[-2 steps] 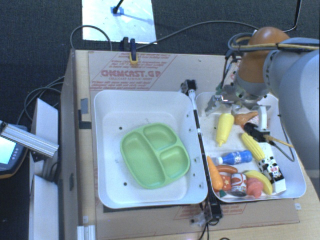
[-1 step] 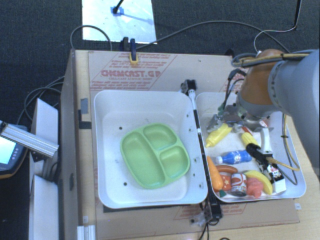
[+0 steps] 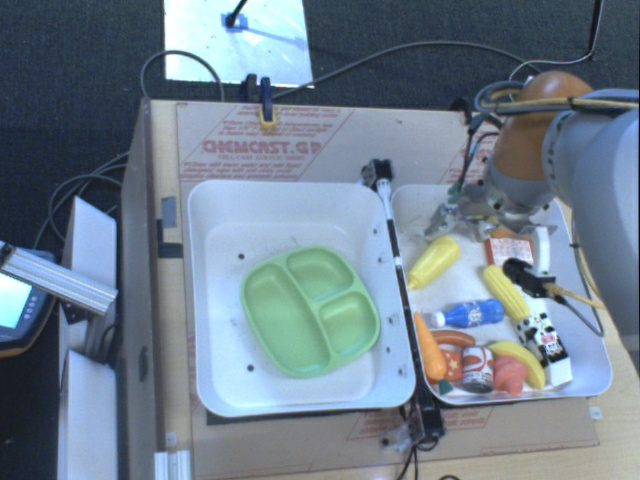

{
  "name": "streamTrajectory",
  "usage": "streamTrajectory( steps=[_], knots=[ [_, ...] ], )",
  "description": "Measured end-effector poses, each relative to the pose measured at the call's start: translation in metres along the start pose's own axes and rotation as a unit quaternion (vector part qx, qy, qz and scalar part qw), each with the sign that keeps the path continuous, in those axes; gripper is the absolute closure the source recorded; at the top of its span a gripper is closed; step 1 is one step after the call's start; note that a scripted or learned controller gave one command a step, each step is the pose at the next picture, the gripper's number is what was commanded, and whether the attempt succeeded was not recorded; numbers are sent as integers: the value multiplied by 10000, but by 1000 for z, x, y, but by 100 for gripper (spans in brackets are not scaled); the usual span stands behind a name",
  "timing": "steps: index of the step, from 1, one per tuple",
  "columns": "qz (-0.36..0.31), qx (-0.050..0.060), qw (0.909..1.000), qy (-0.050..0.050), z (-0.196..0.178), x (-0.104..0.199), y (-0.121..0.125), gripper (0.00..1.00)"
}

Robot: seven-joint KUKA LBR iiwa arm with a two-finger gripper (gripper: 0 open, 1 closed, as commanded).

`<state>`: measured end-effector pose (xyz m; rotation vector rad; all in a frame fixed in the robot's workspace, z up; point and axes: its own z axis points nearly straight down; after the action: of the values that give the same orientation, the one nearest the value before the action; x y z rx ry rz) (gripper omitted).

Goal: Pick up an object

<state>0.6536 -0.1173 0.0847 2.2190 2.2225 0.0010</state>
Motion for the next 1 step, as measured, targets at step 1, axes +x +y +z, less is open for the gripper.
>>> streamTrajectory(
  steps=[1],
  knots=[
    [-14, 2, 10000, 4, 0, 27, -8, 0]
  ],
)
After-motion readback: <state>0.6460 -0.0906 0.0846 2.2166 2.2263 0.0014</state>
